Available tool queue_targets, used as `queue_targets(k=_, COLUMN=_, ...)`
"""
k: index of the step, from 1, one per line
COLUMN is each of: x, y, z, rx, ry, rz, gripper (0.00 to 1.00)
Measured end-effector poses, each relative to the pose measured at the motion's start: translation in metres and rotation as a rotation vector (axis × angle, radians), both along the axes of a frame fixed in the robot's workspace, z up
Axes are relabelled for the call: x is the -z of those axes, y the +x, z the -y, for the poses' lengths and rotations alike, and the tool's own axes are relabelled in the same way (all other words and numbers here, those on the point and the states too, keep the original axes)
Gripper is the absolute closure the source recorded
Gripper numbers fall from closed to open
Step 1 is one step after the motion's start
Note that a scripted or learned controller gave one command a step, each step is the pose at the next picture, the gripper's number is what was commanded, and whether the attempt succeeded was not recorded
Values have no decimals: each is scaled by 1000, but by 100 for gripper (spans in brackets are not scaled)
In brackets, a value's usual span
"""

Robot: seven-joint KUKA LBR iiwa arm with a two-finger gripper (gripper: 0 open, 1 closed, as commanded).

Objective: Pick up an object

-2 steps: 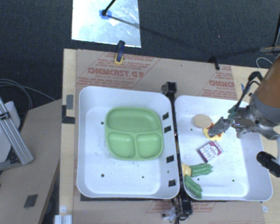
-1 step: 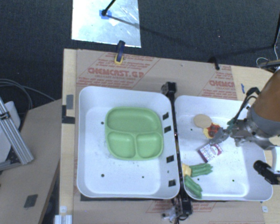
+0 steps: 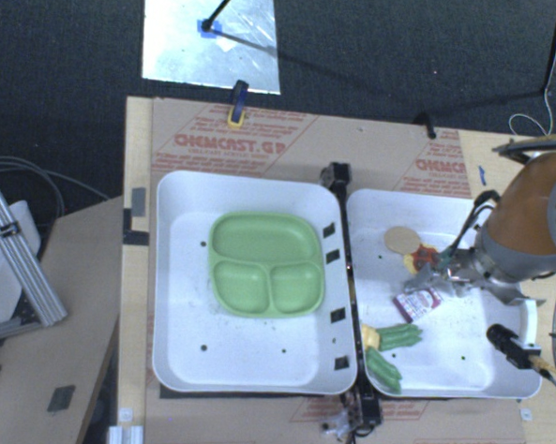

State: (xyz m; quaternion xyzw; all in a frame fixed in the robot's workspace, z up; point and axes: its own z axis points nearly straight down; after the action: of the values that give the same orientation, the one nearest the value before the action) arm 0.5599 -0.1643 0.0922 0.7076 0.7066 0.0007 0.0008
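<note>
Two shallow white bins stand side by side on the worktop (image 3: 293, 133), which is covered with a brown printed board. The left bin (image 3: 175, 285) holds a green divided plate (image 3: 264, 264), lying flat near the middle of the bin, a little toward its far edge.

The right bin (image 3: 457, 368) holds several small things. A round tan disc (image 3: 402, 240) lies near the far edge, toward the left side of this bin. Just beside it, nearer to the middle, there is a small yellow and red object (image 3: 417, 260); what it is I cannot tell. A small flat packet (image 3: 417, 303) with red print lies close to the middle of the bin. At the near left corner two green toys (image 3: 390, 350) with yellow parts lie against the wall between the bins.

The grey arm (image 3: 531, 227) with its orange band reaches in from the right edge. The gripper (image 3: 441, 270) is low over the right bin, just above the packet and next to the yellow and red object. If the jaws are spread or pressed together, I cannot tell, because they are small and mixed with the things under them. A black part (image 3: 510, 345) of the arm hangs over the right near corner of the bin.
</note>
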Motion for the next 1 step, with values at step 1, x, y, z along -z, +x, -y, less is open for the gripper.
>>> queue_targets(k=1, x=7, y=60, z=1, rx=-8, ry=-1, rz=3, gripper=0)
